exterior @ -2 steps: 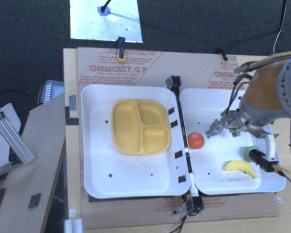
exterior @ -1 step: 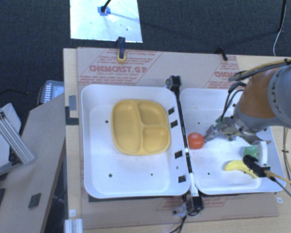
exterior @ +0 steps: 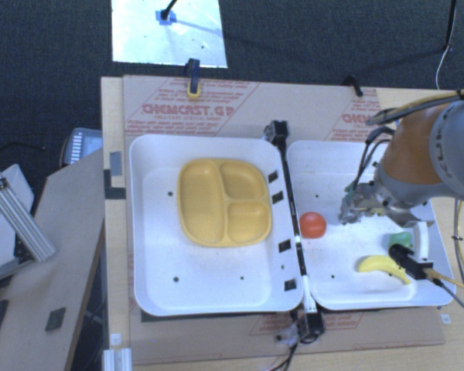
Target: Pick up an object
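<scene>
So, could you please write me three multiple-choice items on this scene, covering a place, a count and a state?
1. Where is the yellow tray?
A. left bin
B. right bin
C. on the cardboard

2. How many compartments has the tray?
A. two
B. three
C. five

3. How does the banana lie?
A. flat on the bin floor
B. lifted in the air
C. on the tray

Answers:
1 A: it sits mid left bin.
2 B: one long section, two smaller ones.
3 A: it rests in the right bin, beside the green object.

Red print reading "CHEMCAST GP" runs along the far edge of the brown protective sheet [exterior: 240, 99] under the bins, near its left corner. A second red print near the right corner is too partial to read.
</scene>
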`<state>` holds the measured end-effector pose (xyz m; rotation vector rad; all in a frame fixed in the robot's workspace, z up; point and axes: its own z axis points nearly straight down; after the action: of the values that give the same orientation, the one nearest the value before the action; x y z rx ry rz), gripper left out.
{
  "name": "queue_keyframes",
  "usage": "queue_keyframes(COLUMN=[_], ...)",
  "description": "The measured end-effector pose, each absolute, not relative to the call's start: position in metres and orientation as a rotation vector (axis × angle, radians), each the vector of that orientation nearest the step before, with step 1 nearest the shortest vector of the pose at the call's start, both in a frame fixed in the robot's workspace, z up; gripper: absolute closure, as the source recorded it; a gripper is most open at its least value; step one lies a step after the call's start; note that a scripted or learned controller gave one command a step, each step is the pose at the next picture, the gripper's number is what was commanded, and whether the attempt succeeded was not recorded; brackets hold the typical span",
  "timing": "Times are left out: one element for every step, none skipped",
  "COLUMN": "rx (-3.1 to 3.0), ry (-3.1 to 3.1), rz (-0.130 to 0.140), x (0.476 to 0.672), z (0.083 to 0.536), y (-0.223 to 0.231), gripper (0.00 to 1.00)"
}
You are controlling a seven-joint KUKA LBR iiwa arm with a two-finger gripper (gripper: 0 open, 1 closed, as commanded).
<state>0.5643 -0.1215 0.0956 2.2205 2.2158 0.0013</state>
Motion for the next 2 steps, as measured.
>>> queue_keyframes(rx=[2.214,2.212], ry=[2.223,2.222], rz=[0.005,0.007], x=[0.566,0.571], z=[0.157,0.220], y=[-0.115,-0.110], gripper=[1.00,1.00])
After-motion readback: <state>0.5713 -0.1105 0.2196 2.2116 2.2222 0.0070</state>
